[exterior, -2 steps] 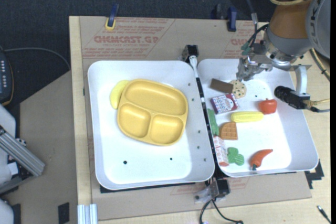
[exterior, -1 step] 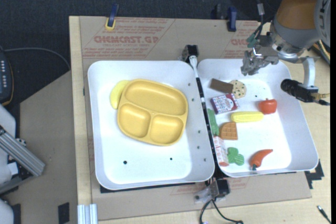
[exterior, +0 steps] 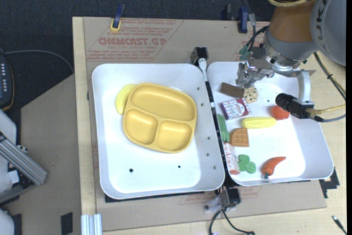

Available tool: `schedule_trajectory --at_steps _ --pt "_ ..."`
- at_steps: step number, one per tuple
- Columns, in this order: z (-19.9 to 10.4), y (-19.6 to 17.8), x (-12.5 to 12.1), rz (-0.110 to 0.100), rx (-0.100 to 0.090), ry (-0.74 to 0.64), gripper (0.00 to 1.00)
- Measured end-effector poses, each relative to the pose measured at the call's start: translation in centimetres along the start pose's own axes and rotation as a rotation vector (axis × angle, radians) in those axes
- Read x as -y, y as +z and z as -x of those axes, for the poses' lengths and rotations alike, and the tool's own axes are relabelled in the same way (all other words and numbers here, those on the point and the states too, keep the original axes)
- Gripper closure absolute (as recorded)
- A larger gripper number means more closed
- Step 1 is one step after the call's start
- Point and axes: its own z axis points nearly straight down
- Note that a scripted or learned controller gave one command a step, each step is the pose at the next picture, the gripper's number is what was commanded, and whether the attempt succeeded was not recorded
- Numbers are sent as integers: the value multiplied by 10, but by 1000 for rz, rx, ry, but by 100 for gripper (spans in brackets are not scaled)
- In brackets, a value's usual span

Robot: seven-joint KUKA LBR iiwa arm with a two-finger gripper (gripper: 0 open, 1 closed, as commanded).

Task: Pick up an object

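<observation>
Cookie [exterior: 251, 95] is my likely target: it lies in the right bin [exterior: 308, 165] near the far edge, just under my claw [exterior: 246, 81], so a short drop should reach it. A brown slab [exterior: 231, 89] lies touching or just beside it on the left, and I cannot tell which of the two my fingers are lined up on, nor whether they stand wide or narrow; nothing shows between them that I could call held. My wrist hangs over that far edge because the toys crowd the bin's left half, against the wall it shares with the left bin [exterior: 110, 118].

Outward from the cookie: a pink carton [exterior: 233, 109], a corn cob [exterior: 258, 123], a waffle [exterior: 239, 137], a tomato [exterior: 279, 113], a chilli [exterior: 273, 164] and a green piece [exterior: 246, 164] near the near edge. A yellow tray [exterior: 159, 117] fills the middle of the left bin, well apart from my work.

The tight packing could make me nudge the slab.
</observation>
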Motion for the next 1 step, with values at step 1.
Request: schedule_trajectory --at_steps 1 --pt "-57 -9 19 1 -1 -3 100"
